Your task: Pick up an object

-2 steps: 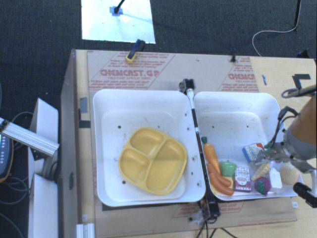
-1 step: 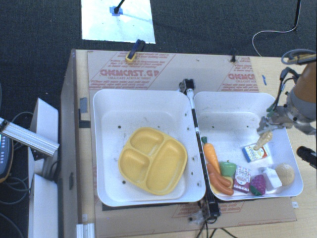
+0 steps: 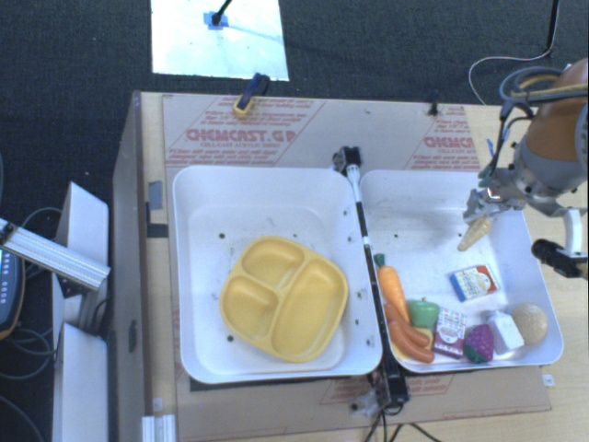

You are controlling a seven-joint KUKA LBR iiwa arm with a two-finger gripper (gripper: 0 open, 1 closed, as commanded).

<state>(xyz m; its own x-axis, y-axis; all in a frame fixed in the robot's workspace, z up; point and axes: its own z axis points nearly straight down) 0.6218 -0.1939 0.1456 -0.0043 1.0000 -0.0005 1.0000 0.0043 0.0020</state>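
Observation:
My gripper (image 3: 485,208) hangs over the upper right part of the right bin (image 3: 419,201). A pale yellow, cone-shaped piece (image 3: 473,234) slants down and to the left from between its fingers, which are shut on the thick end. Lower in the same bin lie a carrot (image 3: 393,288), a green pepper (image 3: 423,313), a red-orange sausage (image 3: 411,341), a small red and white box (image 3: 450,331), a purple bunch of grapes (image 3: 479,343), a white block (image 3: 506,331), a beige ball (image 3: 530,322) and a blue, orange and white carton (image 3: 475,283).
The left bin (image 3: 198,210) holds a yellow divided plate (image 3: 285,297). A black rod (image 3: 363,238) runs along the divider between the bins. The grey arm with its orange band (image 3: 557,132) comes in from the right, and a black part (image 3: 557,256) sticks out below it.

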